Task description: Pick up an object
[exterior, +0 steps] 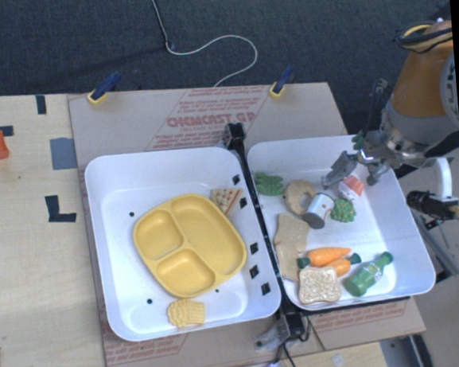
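Nearest the camera, in the right bin (405, 227), a slice of toy bread (318, 284) lies against the front wall, with a green bottle (368, 274) just right of it and a carrot (329, 255) just behind it. Behind the carrot sit a tan flat piece (290, 236), a small grey-and-white cylinder (320, 209), a broccoli floret (343, 210) and a rounded beige piece (298, 193); a green leafy item (268, 185) lies by the bin's left wall.

The hand (348, 175) hangs over the bin's far right part, just behind the broccoli floret. A small orange-and-white piece (353, 185) sits at its tip, but the view is too coarse to say whether it is gripped, and I cannot tell how wide the hand stands.

No object is clearly chosen. The cylinder and floret lie closest, so a straight descent onto one of them, centred and clear of its neighbour, looks the cleanest pick; crowding is the main risk.

Left of the right bin, the left bin (110, 229) holds a yellow divided plate (188, 242), a cracker (226, 197) and a yellow ridged piece (185, 311).

Both bins rest on cardboard (200, 117) clipped to the wooden counter (29, 260). Beyond lies dark carpet (57, 34) with a white cable (209, 44).
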Robot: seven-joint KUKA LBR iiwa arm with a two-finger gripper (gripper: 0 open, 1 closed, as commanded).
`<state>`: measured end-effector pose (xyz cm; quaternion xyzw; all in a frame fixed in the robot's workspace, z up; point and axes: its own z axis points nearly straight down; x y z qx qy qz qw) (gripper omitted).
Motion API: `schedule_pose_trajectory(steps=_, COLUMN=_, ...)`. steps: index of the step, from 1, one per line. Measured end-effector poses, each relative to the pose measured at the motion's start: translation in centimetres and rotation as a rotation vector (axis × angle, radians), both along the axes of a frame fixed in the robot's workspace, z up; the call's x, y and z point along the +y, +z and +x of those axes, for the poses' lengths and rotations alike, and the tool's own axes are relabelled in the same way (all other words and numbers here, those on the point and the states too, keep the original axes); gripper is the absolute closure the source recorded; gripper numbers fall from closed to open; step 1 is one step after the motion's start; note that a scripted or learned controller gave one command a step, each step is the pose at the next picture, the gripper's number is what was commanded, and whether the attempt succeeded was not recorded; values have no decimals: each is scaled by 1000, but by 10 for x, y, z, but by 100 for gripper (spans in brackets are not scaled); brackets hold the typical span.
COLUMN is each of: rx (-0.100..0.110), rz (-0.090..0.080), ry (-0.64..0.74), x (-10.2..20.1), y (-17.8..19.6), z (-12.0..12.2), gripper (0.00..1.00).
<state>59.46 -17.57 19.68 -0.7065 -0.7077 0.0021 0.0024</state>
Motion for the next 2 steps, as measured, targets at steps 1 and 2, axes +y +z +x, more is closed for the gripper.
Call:
schedule_pose_trajectory(steps=1, rx=-2, rz=-1, ry=0, x=2, y=-43, z=0, gripper=0)
schedule_pose_trajectory(steps=2, rx=-1, rz=0, ry=0, x=10, y=-90, z=-4, gripper=0)
